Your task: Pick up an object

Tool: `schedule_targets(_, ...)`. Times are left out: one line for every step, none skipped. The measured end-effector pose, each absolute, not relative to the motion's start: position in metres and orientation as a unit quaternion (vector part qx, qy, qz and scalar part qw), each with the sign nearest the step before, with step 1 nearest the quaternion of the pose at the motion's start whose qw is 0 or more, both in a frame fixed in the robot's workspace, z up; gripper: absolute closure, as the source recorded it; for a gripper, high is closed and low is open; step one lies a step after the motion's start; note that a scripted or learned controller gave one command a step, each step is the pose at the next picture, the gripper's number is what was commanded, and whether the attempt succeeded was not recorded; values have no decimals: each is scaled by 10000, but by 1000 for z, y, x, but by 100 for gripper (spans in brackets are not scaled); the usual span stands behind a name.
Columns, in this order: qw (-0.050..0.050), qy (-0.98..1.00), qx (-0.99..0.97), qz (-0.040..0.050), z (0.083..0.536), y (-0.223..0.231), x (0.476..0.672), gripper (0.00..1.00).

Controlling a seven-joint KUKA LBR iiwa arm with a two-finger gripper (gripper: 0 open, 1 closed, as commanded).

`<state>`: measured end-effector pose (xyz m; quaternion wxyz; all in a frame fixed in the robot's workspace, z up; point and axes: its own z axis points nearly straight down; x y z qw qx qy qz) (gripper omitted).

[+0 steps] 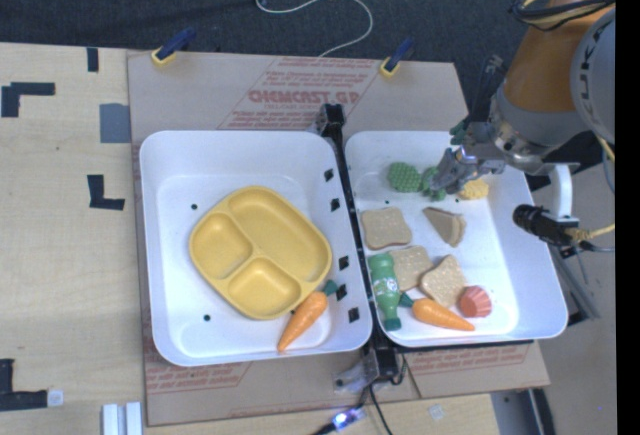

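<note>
Gripper (pixel 447 177) low in the right bin's (pixel 540 268) far end | fingers' spread: cannot tell | tips beside green broccoli (pixel 404 176), near yellow piece (pixel 475 188) | contact unclear

**Grey robot arm with orange band and dark gripper**

Seen from above at the scene's right: a bulky rounded arm (pixel 560 73), grey metal on the outer casing, with a broad glossy orange band wrapping the upper segment. Black cable looping over the orange part at the far end. Narrower below the band, ending in a small dark gripper (pixel 452 171) with metallic and greenish bits, details too small to make out. Black cylindrical fitting (pixel 540 221) jutting out nearer, trailing thin wires.
</note>
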<state>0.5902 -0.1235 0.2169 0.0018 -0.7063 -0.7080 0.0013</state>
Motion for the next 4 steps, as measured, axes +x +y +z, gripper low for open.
schedule_targets(17, -7075, -7067, 14, 219, -102, 554, 100)
schedule_targets(19, -7076, -7066, 16, 216, -81, 527, 100)
schedule_targets(11, -7077, -7065, 8, 215, -83, 527, 100)
schedule_targets(2, -7076, -7066, 3, 223, -91, 536, 100)
